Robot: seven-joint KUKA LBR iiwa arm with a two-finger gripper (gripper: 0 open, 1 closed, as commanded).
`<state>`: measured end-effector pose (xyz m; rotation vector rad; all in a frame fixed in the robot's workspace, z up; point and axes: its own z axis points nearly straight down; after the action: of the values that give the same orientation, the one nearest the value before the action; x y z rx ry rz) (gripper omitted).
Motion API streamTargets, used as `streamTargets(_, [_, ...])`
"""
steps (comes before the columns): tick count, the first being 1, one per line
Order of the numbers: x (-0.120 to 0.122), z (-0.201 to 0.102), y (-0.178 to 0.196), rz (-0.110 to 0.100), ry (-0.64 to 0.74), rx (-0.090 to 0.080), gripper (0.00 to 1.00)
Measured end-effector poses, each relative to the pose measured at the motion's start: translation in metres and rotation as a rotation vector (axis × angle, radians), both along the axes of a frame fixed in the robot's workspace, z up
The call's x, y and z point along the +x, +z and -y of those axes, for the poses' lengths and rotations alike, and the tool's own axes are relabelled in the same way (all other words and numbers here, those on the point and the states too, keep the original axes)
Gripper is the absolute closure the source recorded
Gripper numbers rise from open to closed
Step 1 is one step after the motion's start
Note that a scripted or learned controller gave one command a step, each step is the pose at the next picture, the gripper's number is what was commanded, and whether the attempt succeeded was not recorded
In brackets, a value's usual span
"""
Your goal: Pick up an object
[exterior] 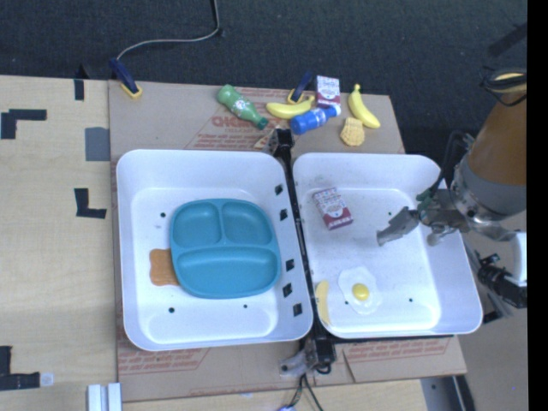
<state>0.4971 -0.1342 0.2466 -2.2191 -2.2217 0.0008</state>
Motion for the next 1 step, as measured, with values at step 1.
streamTargets(1, [0.0285, -0.0305, -0.0694, -0.001, 0.000, 0.000, 0.00])
